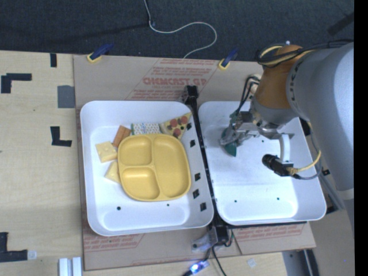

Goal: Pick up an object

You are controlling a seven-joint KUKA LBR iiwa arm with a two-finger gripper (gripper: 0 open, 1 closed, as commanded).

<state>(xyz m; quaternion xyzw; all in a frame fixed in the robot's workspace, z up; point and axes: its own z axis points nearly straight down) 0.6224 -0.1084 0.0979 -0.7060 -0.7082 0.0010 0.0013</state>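
While the gripper (231, 140) sits low in the right bin (253, 203), a small dark-green object (231, 149) shows just beneath it; grip state: cannot tell.

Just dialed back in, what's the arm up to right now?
The arm is reaching into the right bin, with its gripper low over a small teal object near that bin's left side. Whether it actually has hold of the object can't be told from this view. The left bin holds a yellow divided plate with several small food-like pieces tucked around its upper and left edges.
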